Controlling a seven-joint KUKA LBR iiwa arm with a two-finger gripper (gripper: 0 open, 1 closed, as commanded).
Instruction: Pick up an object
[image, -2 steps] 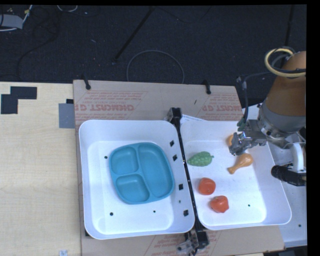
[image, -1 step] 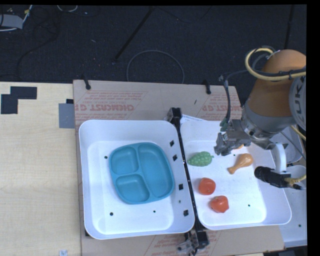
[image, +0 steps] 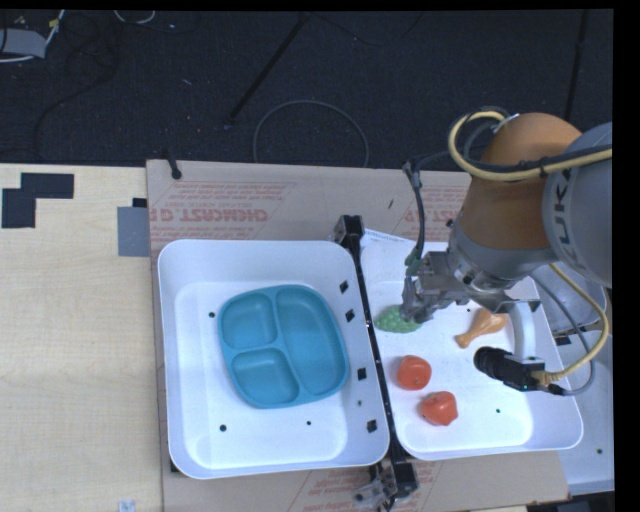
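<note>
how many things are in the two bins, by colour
blue plate: 1
green piece: 1
red pieces: 2
orange piece: 1
total: 5

A blue three-compartment plate (image: 283, 345) lies flat in the left bin (image: 200, 430), left of centre. In the right bin (image: 500, 425), lower right: a green piece (image: 393, 323), a tan piece (image: 484, 325), an orange-red lump (image: 414, 373) and a red lump (image: 438, 408).
</note>
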